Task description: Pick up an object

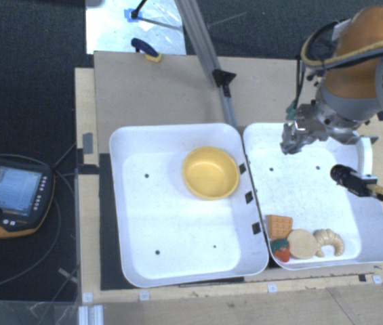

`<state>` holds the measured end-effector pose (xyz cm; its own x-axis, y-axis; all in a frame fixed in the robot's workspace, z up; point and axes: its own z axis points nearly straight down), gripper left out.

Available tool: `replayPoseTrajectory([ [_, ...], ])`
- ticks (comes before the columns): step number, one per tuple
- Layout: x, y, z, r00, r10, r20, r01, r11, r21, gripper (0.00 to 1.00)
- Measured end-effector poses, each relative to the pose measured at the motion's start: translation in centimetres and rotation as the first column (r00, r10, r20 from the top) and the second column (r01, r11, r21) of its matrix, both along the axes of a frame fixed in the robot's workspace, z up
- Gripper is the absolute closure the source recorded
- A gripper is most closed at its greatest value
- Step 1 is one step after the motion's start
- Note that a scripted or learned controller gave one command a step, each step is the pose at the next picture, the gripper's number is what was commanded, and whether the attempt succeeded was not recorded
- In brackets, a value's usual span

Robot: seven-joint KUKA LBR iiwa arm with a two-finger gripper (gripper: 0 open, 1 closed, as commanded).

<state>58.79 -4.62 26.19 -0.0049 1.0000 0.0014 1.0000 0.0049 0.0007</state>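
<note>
A yellow bowl sits in the left bin, near its upper right corner. In the right bin, along the front edge, lie an orange waffle-like piece, a small red item, a tan round piece and a beige croissant-like piece. My gripper hangs over the upper left part of the right bin, well apart from these items. Nothing is visible between its fingers.
A grey pole slants across the bench behind the bins. A teach pendant lies on the floor at the left. A black cylinder with a cable juts out beside the arm over the right bin.
</note>
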Motion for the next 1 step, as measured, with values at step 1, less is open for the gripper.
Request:
replayPoseTrajectory([
  [1, 1.96, 5.01, 0.04, 1.000, 0.000, 0.000, 0.000, 1.000, 0.000, 1.00],
])
